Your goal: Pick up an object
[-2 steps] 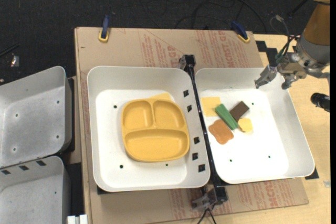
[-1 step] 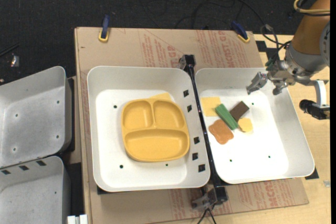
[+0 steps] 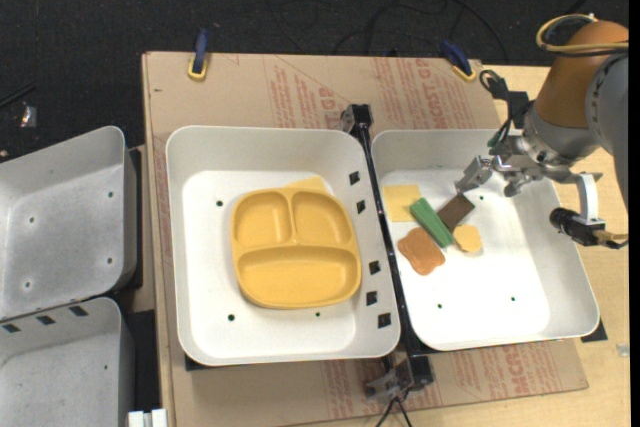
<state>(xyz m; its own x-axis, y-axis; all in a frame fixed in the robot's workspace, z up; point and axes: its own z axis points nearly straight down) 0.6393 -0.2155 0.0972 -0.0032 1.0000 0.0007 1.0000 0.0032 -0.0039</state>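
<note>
Risk entry: we cannot tell how the gripper (image 3: 497, 167) stands; the green block (image 3: 430, 221), brown piece (image 3: 455, 210) and orange pieces (image 3: 421, 251) just below-left overlap, so we expect a slipped or double grasp.

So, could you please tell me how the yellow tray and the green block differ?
The yellow tray lies alone in the left bin; the green block sits in the right bin among small pieces. The tray is far bigger, with three compartments; the block is a slim solid bar. Both lie flat.
</note>
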